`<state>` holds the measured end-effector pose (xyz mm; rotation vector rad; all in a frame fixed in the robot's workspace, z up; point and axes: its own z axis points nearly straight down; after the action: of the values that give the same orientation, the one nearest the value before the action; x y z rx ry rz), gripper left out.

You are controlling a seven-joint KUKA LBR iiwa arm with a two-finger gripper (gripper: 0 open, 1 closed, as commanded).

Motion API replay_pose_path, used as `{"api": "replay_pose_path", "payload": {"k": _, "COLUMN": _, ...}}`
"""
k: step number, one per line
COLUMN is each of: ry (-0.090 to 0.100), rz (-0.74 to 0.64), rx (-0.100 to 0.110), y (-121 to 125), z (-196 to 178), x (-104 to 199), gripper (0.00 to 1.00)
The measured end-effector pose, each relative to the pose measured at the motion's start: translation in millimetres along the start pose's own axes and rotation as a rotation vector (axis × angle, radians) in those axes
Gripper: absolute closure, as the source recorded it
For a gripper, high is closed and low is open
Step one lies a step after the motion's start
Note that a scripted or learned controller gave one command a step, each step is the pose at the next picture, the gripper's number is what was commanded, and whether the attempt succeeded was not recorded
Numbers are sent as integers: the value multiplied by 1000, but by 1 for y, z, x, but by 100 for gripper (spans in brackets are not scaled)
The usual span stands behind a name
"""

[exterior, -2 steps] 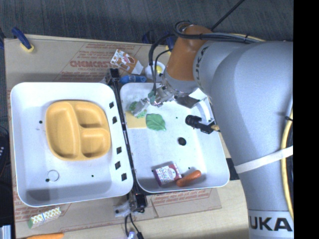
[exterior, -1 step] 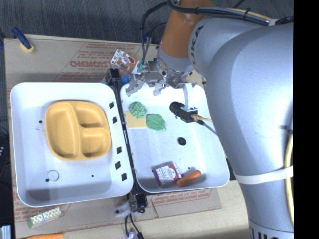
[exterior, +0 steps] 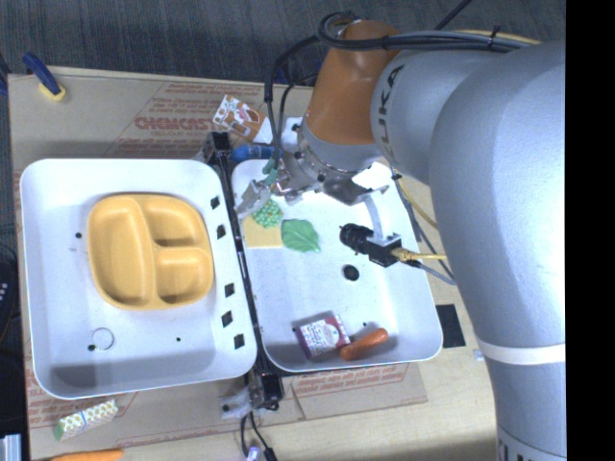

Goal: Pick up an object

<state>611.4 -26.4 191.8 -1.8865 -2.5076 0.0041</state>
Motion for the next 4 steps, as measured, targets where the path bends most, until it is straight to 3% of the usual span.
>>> {"api": "replay_pose_path", "payload": {"k": 1, "ry": -1, "rz": -362, "rx": 0, "y": -11, "z": 0, "x": -6, "gripper": 0}}
{"api": "replay_pose_path", "payload": {"k": 2, "ry": -4, "rz": -543, "rx": -4, "y": 41, "z": -1, "x": -21, "gripper": 0}}
{"api": "replay_pose_path", "payload": {"k": 3, "ry": -2, "rz": -848, "rx": -1, "y": 8, "z": 0, "x": 5, "gripper": 0}}
{"api": "replay_pose_path", "payload": {"k": 4, "ry": -2, "rz": -1218, "rx": -1, "y": -6, "z": 0, "x": 3, "gripper": 0}}
